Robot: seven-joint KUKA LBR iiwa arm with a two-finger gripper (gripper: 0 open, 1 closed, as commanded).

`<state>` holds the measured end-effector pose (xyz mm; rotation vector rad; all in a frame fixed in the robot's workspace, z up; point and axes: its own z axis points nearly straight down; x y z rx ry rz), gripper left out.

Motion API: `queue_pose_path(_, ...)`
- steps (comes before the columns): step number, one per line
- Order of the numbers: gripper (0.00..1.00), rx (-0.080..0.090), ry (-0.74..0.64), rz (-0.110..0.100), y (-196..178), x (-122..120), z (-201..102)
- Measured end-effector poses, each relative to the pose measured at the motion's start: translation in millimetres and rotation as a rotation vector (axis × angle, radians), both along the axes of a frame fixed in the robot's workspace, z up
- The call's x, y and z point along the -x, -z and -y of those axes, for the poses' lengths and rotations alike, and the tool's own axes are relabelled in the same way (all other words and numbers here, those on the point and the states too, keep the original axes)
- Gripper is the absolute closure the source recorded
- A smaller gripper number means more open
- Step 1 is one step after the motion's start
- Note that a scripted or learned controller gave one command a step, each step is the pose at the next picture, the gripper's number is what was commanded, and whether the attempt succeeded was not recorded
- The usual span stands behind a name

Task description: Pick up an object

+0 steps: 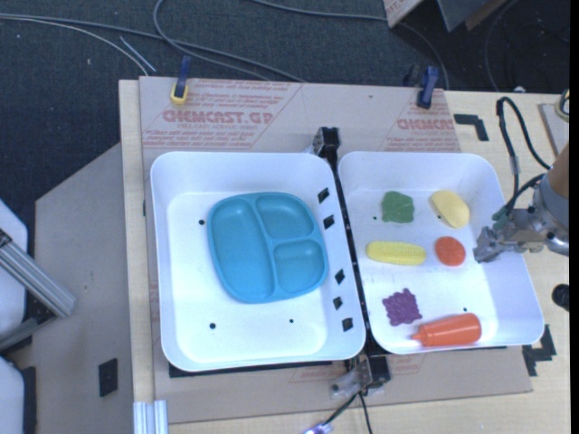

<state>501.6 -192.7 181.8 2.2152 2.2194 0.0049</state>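
The right bin (516, 297) holds several toy foods: a green broccoli piece (397, 207), a yellow lemon-like piece (450, 208), a yellow corn cob (395, 253), a small orange-red ball (450, 250), a purple grape cluster (402, 306) and an orange carrot (449, 330). My gripper (489, 245) reaches in from the right edge, low over the bin's right side, just right of the orange-red ball. Nothing shows between its fingers.
The left bin (176, 324) bears a blue divided plate (268, 245). A black divider strip (336, 233) runs between the bins. Clamps (181, 87) and cables lie at the back of the bench; black cables hang near the arm at right.
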Motion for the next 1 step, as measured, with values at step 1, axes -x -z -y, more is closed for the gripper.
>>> queue_pose_path(1,1.00,0.000,0.001,0.000,-43.9,0.4,-1.4)
